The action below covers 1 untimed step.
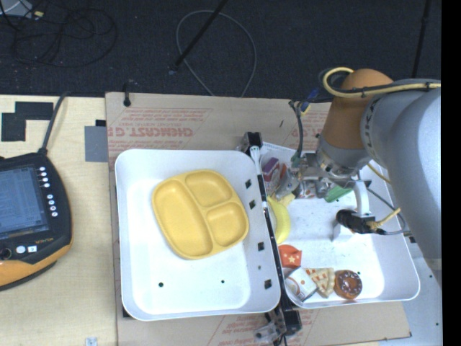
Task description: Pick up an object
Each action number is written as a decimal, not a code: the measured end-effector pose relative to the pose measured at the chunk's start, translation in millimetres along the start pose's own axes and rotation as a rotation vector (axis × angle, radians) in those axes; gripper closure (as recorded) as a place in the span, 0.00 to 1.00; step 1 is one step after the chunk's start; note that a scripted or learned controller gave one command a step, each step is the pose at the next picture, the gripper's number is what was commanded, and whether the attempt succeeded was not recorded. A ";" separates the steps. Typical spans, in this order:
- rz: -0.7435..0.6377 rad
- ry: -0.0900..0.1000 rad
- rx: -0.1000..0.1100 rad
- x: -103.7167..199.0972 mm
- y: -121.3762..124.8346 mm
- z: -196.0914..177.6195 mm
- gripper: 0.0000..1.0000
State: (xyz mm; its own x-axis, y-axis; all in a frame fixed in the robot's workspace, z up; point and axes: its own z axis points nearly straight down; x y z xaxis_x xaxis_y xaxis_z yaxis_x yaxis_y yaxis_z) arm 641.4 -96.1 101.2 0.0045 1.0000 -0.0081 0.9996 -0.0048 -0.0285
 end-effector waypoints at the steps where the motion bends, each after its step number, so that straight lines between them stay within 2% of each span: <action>1: 0.000 0.009 -0.017 6.2 1.1 11.9 0.00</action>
State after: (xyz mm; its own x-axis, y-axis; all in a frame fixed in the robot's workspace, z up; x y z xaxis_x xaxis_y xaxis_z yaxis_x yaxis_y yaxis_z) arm 642.2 -90.0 89.3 0.0045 1.0000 0.0013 0.9999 -0.0045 -0.0117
